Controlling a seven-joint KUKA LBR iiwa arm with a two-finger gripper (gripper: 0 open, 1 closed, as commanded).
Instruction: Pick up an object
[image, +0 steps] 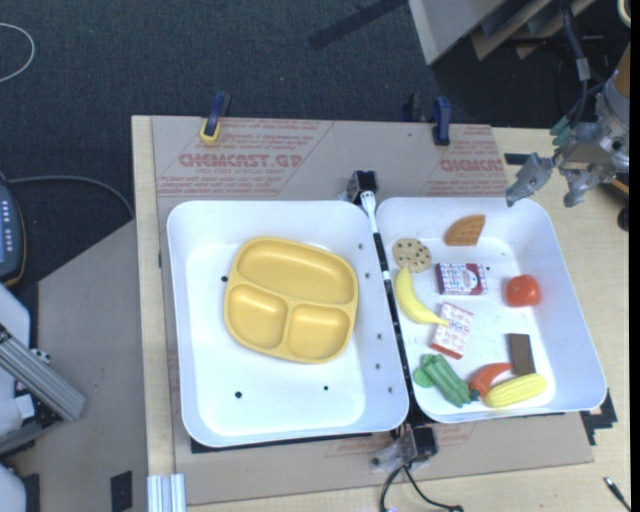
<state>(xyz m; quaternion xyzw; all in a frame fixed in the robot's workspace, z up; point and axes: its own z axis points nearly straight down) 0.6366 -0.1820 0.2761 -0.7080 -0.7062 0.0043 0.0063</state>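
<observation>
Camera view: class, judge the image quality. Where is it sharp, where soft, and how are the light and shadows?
In the camera view, lighting is even and diffuse; the yellow tray shows mild sheen, and the toys such as the banana cast only faint shadows. The bins read bright but not blown out. The gripper near the top right looks softer than the bench items.

Red print on the brown board (330, 150) under the bins reads "CHEMCAST GP" just above the left bin (195, 330), with a smaller line beneath it too fine to read. The same red lettering, partly cut off, sits above the right bin (565, 290). Two small red-and-white packets (460, 278) (452, 330) in that right bin carry print, but it is too blurred to make out.
</observation>
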